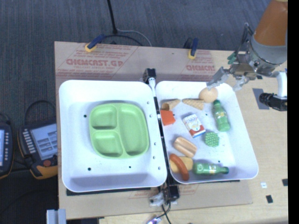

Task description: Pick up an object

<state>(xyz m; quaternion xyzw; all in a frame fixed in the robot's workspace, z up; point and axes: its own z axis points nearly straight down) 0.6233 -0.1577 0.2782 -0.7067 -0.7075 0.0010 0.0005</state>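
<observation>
My gripper [224, 83] hangs over the far right corner of the right bin [243, 139], open, with nothing between its fingers. Just below its left finger lies a tan ball [208, 94]. The bin also holds an upright-lying green bottle [221, 115], a cone [193, 103], a bread piece [170, 104], an orange block [167, 118], a red and white carton [193, 124], a green knobbly ball [211, 138], a hot dog [185, 146], a red sausage [179, 166] and a second green bottle [210, 169].
The left bin [74, 101] holds a green divided plate [119, 129]. A black clamp [150, 75] sits at the far end of the seam between the bins. A handheld controller [39, 146] lies off the bench at the left.
</observation>
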